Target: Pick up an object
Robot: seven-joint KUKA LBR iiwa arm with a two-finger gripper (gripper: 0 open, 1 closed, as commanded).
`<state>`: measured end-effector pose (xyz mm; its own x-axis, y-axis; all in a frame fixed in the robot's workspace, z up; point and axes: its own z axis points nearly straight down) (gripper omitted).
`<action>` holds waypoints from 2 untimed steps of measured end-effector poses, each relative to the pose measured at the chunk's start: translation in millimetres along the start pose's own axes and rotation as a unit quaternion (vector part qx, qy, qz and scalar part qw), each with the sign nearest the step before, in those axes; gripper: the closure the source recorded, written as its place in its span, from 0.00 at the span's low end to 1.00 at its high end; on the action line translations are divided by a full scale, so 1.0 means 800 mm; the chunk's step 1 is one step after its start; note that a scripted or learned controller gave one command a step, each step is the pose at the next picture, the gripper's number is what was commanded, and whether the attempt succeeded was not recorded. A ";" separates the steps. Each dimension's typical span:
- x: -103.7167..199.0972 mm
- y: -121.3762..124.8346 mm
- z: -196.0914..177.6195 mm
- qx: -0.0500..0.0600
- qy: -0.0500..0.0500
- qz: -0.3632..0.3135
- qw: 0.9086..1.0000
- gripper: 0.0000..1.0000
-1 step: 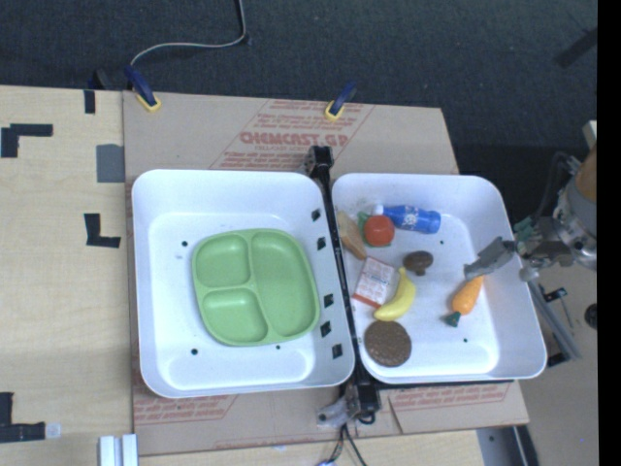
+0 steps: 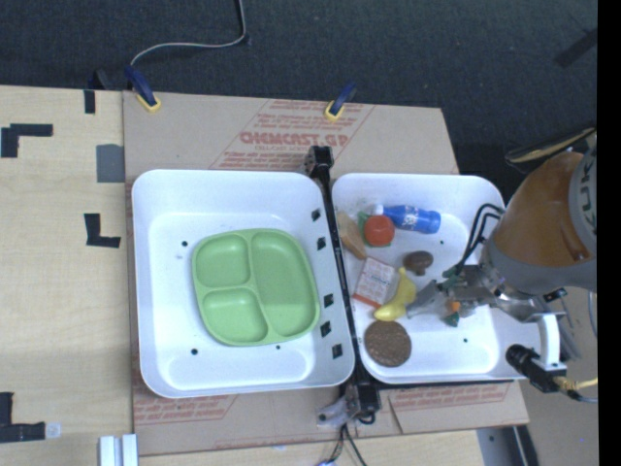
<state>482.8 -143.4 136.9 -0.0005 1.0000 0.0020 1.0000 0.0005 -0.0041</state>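
The right bin (image 2: pixel 477 355) holds several small items. A yellow banana (image 2: pixel 395 303) lies near its middle, with a round brown patty (image 2: pixel 387 343) just in front of it. A blue bottle (image 2: pixel 411 219), a red fruit (image 2: pixel 377 230), a small brown cookie (image 2: pixel 418 260) and a pale packet (image 2: pixel 375 280) lie farther back. My gripper (image 2: pixel 434 299) is low inside this bin, right beside the banana's right end. I cannot tell whether it touches the banana. A small orange piece (image 2: pixel 452 310) shows just under the wrist.
The left bin (image 2: pixel 155 194) holds a green divided plate (image 2: pixel 255 286). A black divider (image 2: pixel 330 250) runs between the two bins. The arm's orange band (image 2: pixel 545 216) hangs over the right bin's right rim. Cardboard and clamps lie behind the bins.
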 end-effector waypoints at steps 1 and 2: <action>0.039 0.068 0.061 -0.003 0.000 -0.001 1.000 0.00; 0.055 0.033 0.063 -0.005 -0.002 0.000 1.000 0.00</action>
<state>509.2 -99.1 86.5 0.0004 1.0000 -0.0026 1.0000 -0.0003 0.0064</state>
